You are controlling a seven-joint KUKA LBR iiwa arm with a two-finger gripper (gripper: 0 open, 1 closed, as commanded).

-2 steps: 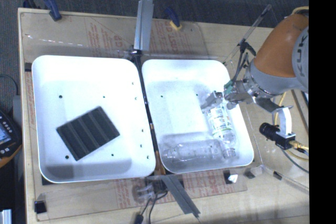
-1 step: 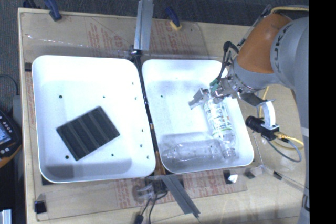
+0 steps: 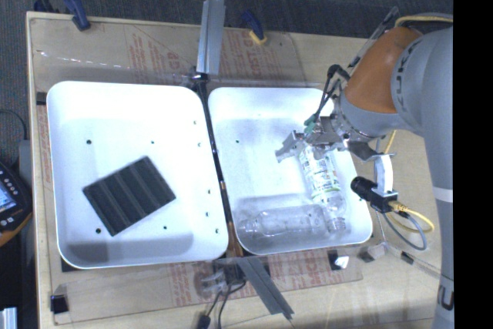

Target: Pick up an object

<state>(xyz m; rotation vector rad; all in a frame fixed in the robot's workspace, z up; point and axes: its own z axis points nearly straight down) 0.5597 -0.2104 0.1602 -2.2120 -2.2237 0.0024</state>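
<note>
**Arm Hung Over Clear Bottles in the Right Bin**

The gripper (image 3: 308,136) sat low in the right bin (image 3: 254,112), at the upper end of a clear plastic bottle with a label (image 3: 322,177) that ran down the bin's right side. A second clear bottle (image 3: 285,223) lay crosswise along the near wall, its end close to the first. Whether the fingers were spread or pressed together could not be told. Both bottles looked empty, so probably light, smooth and easily dented; the labelled waist seemed the surest place to grip. A dark ribbed slab (image 3: 129,194) lay flat in the left bin (image 3: 115,104).
</note>
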